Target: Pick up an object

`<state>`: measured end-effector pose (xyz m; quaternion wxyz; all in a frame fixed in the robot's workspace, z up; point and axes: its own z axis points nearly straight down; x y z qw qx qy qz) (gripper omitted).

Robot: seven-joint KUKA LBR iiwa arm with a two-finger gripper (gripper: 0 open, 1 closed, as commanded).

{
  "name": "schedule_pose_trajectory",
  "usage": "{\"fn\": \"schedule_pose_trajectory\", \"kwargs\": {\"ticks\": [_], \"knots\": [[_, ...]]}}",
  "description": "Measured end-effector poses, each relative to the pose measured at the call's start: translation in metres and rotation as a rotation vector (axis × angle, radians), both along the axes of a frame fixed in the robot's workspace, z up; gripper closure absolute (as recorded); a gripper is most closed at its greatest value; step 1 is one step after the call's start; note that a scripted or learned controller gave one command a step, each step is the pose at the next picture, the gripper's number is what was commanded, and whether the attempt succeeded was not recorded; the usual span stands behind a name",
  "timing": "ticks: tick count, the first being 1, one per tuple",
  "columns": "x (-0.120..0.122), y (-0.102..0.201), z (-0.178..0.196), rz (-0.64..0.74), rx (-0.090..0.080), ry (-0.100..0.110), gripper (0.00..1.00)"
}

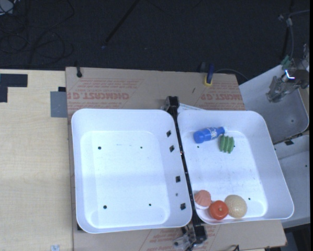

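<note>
Fingers (282, 85): state cannot be told, far right | bottle (209, 134), tomato (218, 209): right bin (274, 156)

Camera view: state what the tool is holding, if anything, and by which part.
Nothing is seen held. The blue bottle, green object, pink piece, red ball and tan ball all lie loose in the right bin.

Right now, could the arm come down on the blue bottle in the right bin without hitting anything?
Probably yes. The blue bottle lies on its side near the far wall of the right bin, with nothing above it. The green object sits close beside its cap end, so a wide pincer approach might nudge that.
</note>
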<state>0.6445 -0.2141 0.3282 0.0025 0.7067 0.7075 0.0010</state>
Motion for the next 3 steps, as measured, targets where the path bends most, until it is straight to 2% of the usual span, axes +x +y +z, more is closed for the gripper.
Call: {"fn": "schedule_pose_trajectory", "kwargs": {"ticks": [1, 2, 3], "knots": [[0.0, 0.019, 0.093, 0.002, 0.0, -0.004, 1.0], [-0.007, 0.0, -0.025, -0.003, 0.005, 0.018, 1.0], [0.0, 0.0, 0.04, 0.0, 0.0, 0.001, 1.0]]}}
